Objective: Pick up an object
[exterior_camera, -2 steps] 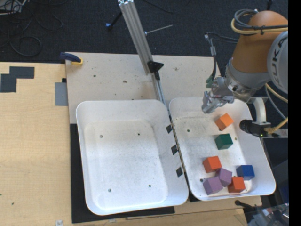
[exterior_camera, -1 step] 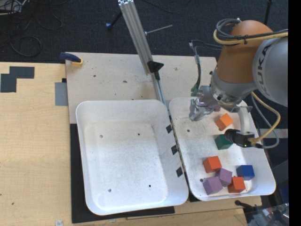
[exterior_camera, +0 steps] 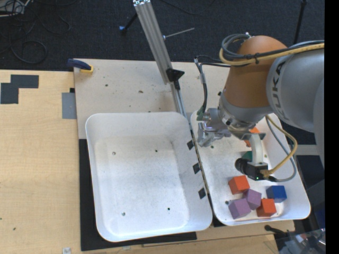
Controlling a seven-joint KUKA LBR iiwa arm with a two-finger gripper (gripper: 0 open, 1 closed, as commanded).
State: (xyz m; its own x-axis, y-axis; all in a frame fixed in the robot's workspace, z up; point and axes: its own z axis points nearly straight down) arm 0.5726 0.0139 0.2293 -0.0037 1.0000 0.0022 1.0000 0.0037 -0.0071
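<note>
Orange, purple and blue blocks sit huddled in the near corner of the right-hand bin (exterior_camera: 300, 208), the corner away from its neighbour. The orange block (exterior_camera: 239, 184) stands at the edge of the huddle, nearest the bin's middle, with bare floor on its far side. Just beside it are a purple block (exterior_camera: 253, 198) and a second purple block (exterior_camera: 239, 208), which look to be touching each other. A blue block (exterior_camera: 276, 193) and a red-orange block (exterior_camera: 266, 207) lie closer to the bin's outer rim.

The gripper (exterior_camera: 207, 135) hangs over the far half of the same bin, near the edge it shares with the left-hand bin (exterior_camera: 92, 126), well apart from the blocks. From where I stand the wrist hides its tip, so I cannot tell whether it is apart or together.

I would go for the orange block, as the most exposed. The gripper should be centred over it, spread wide before descending, and turned so it closes across the two free sides rather than the side facing the purple ones. Then it can go low, close, and lift straight up.
</note>
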